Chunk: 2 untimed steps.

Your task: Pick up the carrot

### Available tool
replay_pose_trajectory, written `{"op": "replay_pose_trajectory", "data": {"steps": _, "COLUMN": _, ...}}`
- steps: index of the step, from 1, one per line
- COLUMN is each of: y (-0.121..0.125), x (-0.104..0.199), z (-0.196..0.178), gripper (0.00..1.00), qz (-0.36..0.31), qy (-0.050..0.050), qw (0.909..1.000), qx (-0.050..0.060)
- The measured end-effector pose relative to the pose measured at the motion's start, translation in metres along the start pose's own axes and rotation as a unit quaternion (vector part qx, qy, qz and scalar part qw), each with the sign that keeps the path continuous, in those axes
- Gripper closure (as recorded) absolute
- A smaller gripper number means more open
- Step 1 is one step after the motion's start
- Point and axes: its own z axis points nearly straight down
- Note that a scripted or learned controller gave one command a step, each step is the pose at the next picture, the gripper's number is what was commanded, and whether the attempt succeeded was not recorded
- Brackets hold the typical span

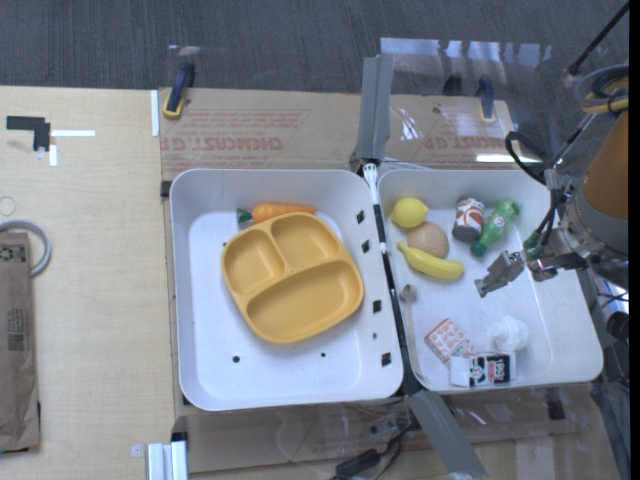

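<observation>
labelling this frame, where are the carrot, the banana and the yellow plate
carrot [283, 210], camera view, middle of its orange body
banana [432, 262], camera view, middle of its curve
yellow plate [300, 308], camera view, floor of its largest compartment

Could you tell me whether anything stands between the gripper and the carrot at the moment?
Yes. The gripper is over the right bin, and the carrot lies in the left bin against the far edge of the yellow plate. The bins' rims and the banana and lemon lie between.
</observation>
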Motion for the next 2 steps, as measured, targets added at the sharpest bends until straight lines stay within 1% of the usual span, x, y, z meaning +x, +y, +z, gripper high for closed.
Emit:
{"op": "replay_pose_trajectory", "data": {"steps": 1, "y": 0.083, "x": -0.044, "z": 0.06, "gripper": 0.0, "qz": -0.019, "qy": -0.001, "qw": 0.9998, "qx": -0.001}}
{"op": "replay_pose_trajectory", "data": {"steps": 2, "y": 0.074, "x": 0.028, "z": 0.064, "gripper": 0.0, "qz": -0.056, "qy": -0.001, "qw": 0.9984, "qx": -0.001}}
